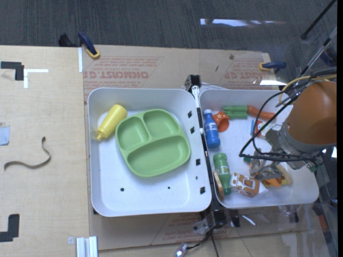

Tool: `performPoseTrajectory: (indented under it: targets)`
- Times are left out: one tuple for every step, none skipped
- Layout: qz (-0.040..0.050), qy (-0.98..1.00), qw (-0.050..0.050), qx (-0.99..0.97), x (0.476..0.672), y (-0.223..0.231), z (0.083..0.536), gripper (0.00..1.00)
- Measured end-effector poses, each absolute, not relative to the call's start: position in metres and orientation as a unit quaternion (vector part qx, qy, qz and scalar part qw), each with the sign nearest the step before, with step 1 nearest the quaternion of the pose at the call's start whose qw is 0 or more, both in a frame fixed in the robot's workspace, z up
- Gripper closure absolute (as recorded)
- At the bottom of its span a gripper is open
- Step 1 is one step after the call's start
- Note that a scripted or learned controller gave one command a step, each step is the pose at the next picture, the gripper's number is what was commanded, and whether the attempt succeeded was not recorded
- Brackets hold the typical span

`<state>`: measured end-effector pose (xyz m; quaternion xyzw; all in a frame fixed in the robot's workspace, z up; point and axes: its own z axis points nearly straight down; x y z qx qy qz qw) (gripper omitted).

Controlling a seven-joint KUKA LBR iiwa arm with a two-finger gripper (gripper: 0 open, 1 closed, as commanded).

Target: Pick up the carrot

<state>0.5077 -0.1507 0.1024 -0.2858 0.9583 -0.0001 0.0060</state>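
White plastic forms the two shallow bins sitting side by side in the middle of the frame: the left white bin [102, 191] and the right white bin [305, 194], their inner walls touching along a black-clipped seam. The grey arm with its orange band [316, 114] reaches in from the right edge and hangs over the right side of the right bin, black cables looping off it. In the left bin lies a green three-compartment plastic plate [154, 142], roughly centred, with a yellow plastic mustard bottle [110, 121] just beside its upper left rim. In the right bin, a blue plastic bottle with a white cap [211, 131] lies along the left wall, a green plastic bottle [221, 172] lies below it, and a brown and white carton [245, 184] rests near the lower edge. The orange carrot with a green leafy end [242, 111] lies crosswise near the bin's upper wall, apart from the arm. The two-finger gripper [268, 170] is low in the bin's lower right among small orange and grey items; whether it is open or closed cannot be told.
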Motion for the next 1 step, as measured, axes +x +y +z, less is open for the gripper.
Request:
performPoseTrajectory:
  targets:
    - [-0.0054, 0.894, 0.004, -0.448, 0.5059, -0.1004, 0.0947, 1.00]
